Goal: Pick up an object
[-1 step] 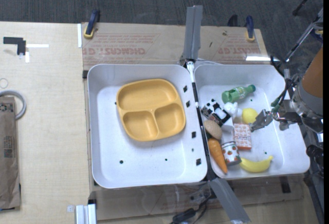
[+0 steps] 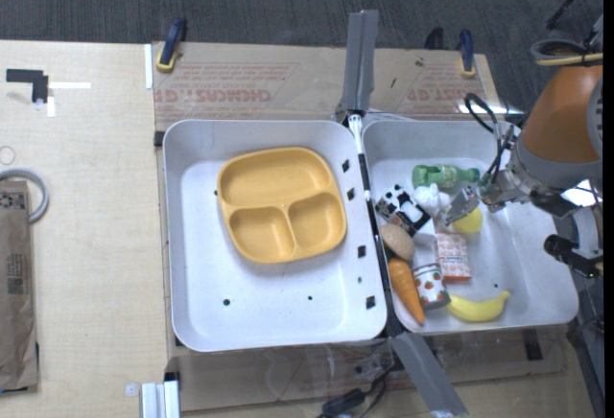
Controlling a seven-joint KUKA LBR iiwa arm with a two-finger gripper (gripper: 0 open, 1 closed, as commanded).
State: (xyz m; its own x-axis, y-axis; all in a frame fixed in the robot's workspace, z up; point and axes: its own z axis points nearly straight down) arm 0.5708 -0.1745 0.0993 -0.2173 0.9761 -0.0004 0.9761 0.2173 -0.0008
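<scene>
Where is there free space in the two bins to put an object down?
The left bin has bare floor below and left of the yellow plate. The right bin is bare right of the banana. It is crowded around the carrot, can and gripper.

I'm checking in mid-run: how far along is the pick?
Nothing looks picked yet: the banana, carrot and small can lie in the right bin. In hand: the gripper is low among the items near the green bottle. Left: a visible grasp and lift. The yellow tray sits in the left bin.
</scene>
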